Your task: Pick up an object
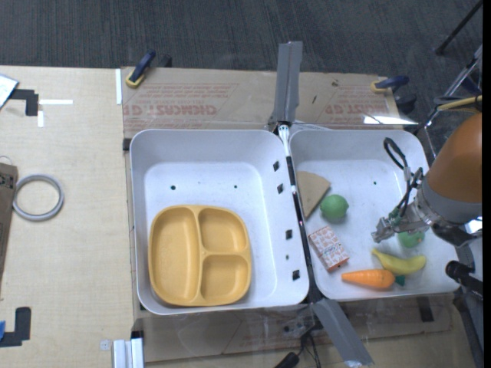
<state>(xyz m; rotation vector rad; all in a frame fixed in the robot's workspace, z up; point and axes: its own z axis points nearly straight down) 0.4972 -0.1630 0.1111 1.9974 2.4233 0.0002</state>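
Divided plate [201, 253] in left bin [146, 205]; carrot [368, 279], banana [400, 262] (adjacent) in right bin [345, 148].

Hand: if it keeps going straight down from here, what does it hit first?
Likely the green object under the hand, just above the banana. Depth is unclear from this slanted view; it could meet the bin floor instead.

Both bins [153, 159] look like smooth, matt white plastic. The yellow divided plate [201, 254] has a soft plastic sheen. Brown cardboard [199, 102] lies behind; the bench [61, 282] looks like pale wood.

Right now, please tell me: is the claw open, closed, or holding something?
Claw: cannot be told; it is low in the right bin, above a green object beside the banana.
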